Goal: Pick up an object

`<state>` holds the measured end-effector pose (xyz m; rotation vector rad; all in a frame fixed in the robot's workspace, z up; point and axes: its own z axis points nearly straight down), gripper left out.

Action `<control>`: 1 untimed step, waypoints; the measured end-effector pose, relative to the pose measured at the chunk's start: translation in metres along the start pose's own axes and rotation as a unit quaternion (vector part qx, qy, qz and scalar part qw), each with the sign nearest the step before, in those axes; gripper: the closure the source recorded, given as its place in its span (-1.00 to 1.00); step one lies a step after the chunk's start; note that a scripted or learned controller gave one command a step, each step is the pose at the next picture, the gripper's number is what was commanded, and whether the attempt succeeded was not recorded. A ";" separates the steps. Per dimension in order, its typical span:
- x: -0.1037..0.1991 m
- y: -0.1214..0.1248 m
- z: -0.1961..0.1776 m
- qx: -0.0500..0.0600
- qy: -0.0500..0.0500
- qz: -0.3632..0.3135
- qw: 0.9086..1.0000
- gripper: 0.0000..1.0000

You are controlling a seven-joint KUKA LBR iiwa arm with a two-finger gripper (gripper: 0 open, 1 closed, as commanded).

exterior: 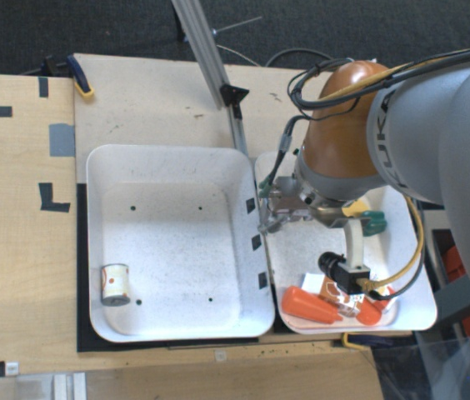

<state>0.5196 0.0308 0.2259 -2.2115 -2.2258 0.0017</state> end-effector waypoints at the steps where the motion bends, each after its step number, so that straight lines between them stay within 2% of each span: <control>1: 0.047 -0.017 0.005 0.000 0.000 0.000 1.000 1.00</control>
